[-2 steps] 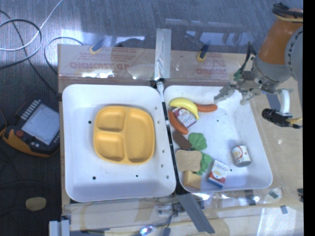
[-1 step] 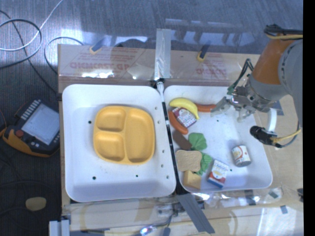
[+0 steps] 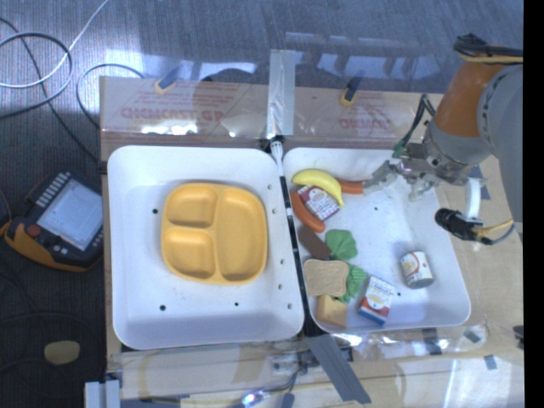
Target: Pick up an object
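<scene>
A robotics lab: a grey industrial arm (image 3: 497, 100) over a taped bench (image 3: 212, 113), a teach pendant (image 3: 59, 219) and loose cables (image 3: 51, 49) on carpet.

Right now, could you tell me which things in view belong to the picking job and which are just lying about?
Belonging to the job:
gripper, over the right bin
banana
small can
carton
bread slice
green leaf toy

Just lying about:
yellow divided plate in the left bin
handheld pendant on the floor
white cable
</scene>
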Tool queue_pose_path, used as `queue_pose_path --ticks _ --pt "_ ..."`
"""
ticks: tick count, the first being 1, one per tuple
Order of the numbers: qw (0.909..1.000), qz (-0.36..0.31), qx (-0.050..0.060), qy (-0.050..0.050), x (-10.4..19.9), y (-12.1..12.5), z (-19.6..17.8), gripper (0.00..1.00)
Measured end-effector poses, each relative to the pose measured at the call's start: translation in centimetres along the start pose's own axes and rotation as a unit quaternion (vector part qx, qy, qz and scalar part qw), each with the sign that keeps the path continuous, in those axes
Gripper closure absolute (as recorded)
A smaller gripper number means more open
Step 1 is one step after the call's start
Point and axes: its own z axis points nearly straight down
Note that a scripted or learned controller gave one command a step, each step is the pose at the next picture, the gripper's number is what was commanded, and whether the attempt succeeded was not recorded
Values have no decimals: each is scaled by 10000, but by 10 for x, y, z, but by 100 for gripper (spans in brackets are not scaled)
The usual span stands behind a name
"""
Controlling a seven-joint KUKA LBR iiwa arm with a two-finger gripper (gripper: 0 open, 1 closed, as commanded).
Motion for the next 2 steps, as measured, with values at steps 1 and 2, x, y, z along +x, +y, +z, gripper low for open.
queue_pose_path --ticks 1,2 --pt "10000 0 0 1 0 0 0 0" --pt "9999 -103 -12 3 101 28 49 0"
